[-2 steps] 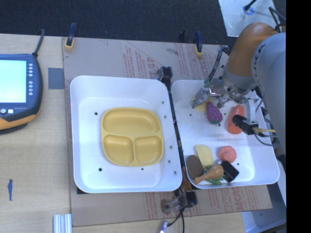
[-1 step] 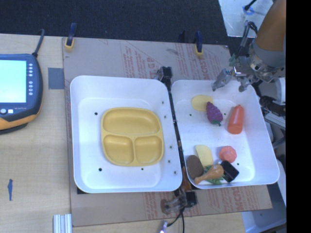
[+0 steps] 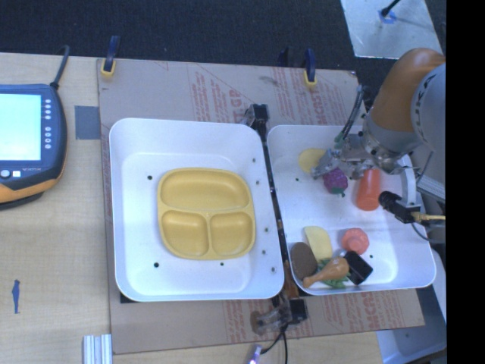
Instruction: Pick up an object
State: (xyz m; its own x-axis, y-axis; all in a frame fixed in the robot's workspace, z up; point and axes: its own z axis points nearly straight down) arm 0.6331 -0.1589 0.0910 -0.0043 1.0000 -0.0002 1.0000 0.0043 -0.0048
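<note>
- Purple knobbly toy fruit (image 3: 335, 180) lay in the right white bin (image 3: 409, 275), right of frame centre, under the gripper (image 3: 340, 165).
- Gripper's opening: could not tell; nothing looked lifted, so the pick remained.

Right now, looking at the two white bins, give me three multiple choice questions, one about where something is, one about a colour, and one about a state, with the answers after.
1. Where is the yellow divided tray?
A. In the left bin
B. In the right bin
C. On the bare bench

2. What colour is the small object right under the gripper?
A. Green
B. Purple
C. Blue

3. How does the tray lie?
A. Upside down
B. On its edge
C. Flat, compartments facing up

Answers:
1. A, the tray sits in the middle of the left bin.
2. B, the object below the gripper in the right bin is purple.
3. C, its three compartments are open to the camera.
</note>
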